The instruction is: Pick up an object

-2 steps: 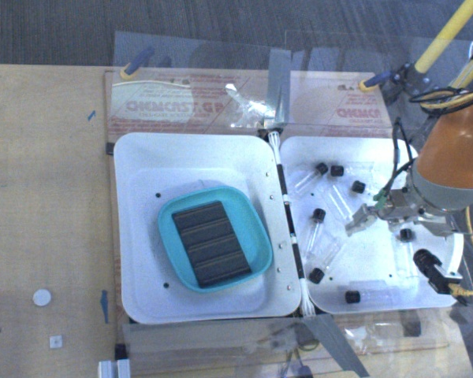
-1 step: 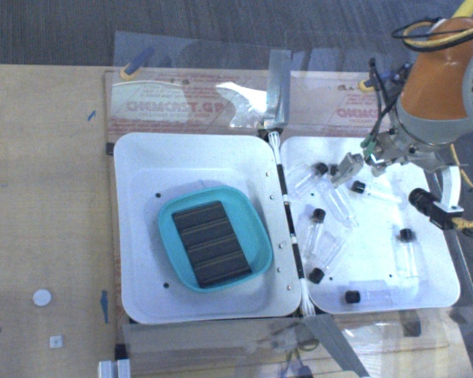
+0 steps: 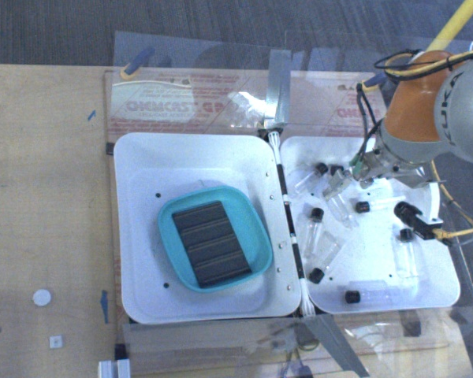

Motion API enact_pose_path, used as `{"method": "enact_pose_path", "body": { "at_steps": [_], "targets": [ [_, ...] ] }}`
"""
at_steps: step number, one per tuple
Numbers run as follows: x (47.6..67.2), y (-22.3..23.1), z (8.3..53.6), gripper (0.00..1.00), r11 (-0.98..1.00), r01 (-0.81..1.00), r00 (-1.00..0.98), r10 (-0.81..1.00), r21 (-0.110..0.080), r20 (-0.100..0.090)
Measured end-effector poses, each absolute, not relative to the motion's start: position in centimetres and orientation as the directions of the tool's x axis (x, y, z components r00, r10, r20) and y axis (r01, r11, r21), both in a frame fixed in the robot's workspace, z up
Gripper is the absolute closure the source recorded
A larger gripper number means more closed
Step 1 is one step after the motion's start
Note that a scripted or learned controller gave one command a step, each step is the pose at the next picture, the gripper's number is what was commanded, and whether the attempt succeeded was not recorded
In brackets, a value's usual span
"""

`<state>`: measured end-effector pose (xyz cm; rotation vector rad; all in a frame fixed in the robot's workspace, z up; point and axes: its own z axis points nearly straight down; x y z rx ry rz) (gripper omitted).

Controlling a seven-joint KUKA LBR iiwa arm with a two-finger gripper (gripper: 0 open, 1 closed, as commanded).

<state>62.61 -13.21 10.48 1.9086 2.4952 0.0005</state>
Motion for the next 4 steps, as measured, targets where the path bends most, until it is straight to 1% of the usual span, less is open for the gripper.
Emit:
{"method": "enact_pose_path", "body": {
  "at_steps": [1,2,3,4],
  "targets": [
    [62.7,-13.3,11.6,1.00,0.260,0.966,-0.260,0.966,0.005,-0.001],
    [65.5,-12.0,23.1,1.00,0.071,0.997,-0.071,0.997,0.003,-0.002],
    [66.7,-9.2,24.9,1.00,-0.009,1.000,0.009,1.000,0.004,-0.002],
    [66.7,-7.3,25.7,1.00,-0.019,1.000,0.019,1.000,0.004,-0.002]
  ]
}}
